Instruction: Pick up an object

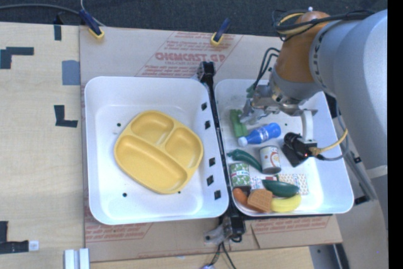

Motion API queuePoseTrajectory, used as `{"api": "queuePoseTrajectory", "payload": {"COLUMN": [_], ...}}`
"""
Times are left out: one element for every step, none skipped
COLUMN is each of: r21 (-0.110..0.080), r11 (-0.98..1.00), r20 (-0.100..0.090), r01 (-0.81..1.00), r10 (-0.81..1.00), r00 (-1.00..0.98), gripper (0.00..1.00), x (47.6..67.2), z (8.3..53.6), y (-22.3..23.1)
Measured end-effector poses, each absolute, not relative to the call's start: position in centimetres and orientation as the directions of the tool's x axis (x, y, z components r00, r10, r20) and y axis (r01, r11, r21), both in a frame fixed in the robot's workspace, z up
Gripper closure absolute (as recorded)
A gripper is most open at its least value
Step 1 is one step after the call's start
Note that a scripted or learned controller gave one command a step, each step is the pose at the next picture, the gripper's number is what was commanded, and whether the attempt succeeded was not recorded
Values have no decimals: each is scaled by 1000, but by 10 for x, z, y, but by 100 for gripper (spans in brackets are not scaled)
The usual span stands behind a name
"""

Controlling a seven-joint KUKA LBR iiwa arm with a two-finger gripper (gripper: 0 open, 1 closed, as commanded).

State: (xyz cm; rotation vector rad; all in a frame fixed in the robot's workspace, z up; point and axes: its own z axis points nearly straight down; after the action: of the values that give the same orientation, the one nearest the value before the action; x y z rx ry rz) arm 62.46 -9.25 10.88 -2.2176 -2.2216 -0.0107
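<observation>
My gripper (252, 109) hangs low over the upper left part of the right bin (334, 192), on the grey arm with its orange band (296, 60). Right below it stands a green bottle (237, 125), with a blue and white bottle (262, 134) lying just to its right. The gripper seems to touch or hover at the green bottle's top; I cannot tell which. Nearer the front lie a small tin can (270, 159), a dark green pepper (246, 159), a green-labelled can (239, 173), a brown biscuit (259, 200), a cucumber (281, 188) and a yellow banana (287, 204).
The left bin (101, 135) holds a yellow divided plate (158, 150). A black ridge (213, 135) separates the two bins. A black connector with a yellow cable (296, 149) hangs from the arm over the right bin. Two clips (92, 24) hold the cardboard at the back.
</observation>
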Motion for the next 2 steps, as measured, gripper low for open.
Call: {"api": "queuePoseTrajectory", "payload": {"r21": [3,2], "r11": [2,3], "r20": [7,8], "r01": [1000,1000], "r10": [1000,1000], "r00": [-2,-3], "gripper": [0,100], "x": [625,624], "z": [109,118], "y": [-92,-92]}}
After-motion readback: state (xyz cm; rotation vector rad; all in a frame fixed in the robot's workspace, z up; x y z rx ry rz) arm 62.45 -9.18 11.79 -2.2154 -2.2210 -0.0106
